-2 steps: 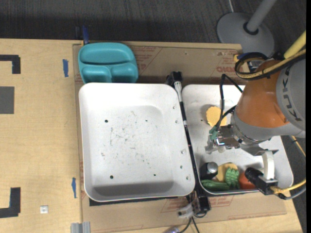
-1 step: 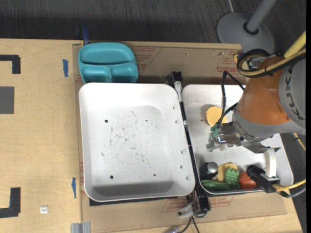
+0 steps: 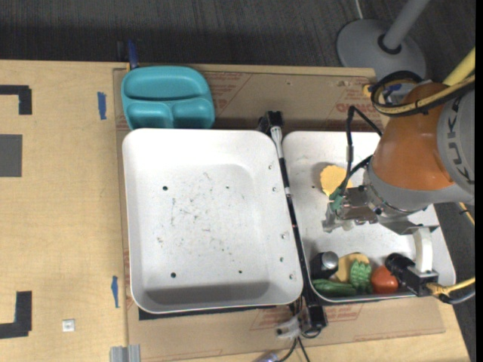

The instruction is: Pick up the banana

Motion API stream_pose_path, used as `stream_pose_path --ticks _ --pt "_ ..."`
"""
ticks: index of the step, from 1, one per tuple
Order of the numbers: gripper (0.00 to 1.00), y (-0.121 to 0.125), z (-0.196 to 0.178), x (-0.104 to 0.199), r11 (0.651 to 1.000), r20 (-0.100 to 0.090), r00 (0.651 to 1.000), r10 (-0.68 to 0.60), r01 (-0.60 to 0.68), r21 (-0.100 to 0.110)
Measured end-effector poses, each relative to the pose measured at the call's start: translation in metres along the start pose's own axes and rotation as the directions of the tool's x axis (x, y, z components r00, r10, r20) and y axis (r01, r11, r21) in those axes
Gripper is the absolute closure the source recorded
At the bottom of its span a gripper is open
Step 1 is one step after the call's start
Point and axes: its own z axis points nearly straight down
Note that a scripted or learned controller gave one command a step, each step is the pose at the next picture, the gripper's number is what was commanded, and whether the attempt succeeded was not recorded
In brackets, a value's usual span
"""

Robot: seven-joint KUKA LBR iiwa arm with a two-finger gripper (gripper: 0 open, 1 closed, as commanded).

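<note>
Camera view, looking down on the counter, has the gripper low inside the right bin, and whether it is open or closed I cannot tell. No banana can be picked out for certain: a yellow piece lies just behind the gripper, and another yellow item sits in the clutter along the bin's near edge, among a green vegetable, a red piece and a grey round object. Beside it the left bin sits below a teal tray.

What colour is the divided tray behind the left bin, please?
Teal, clear in the camera view: divided tray behind the left bin.
</note>
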Motion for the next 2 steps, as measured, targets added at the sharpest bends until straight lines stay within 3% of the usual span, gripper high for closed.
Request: stream_pose_path --ticks 2 --pt "1.00 0.002 -0.020 0.000 1.000 0.003 1.000 -0.003 0.003 -0.006"
